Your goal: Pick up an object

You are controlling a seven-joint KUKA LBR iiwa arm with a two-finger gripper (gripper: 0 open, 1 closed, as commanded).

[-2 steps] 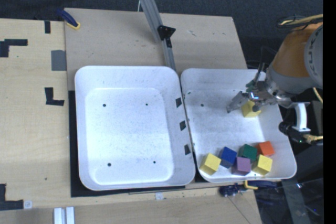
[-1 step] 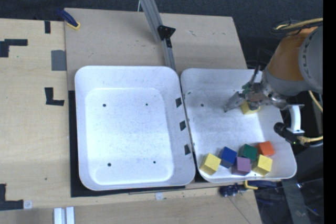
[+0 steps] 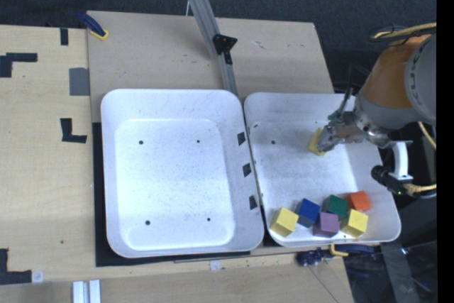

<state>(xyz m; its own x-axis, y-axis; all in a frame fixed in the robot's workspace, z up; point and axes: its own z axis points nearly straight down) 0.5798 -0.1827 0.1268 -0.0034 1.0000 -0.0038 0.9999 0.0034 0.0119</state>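
From above, the gripper [image 3: 328,138] sits low in the right bin [image 3: 284,117], apparently clenched on a yellow block [image 3: 316,143] at its tip, probably chosen because it lies well apart from the clustered blocks [image 3: 323,216] along the near edge.

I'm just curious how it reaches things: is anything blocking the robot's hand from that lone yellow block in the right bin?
Nothing visible does. The hand is already right at the small yellow block, apart from the other blocks.
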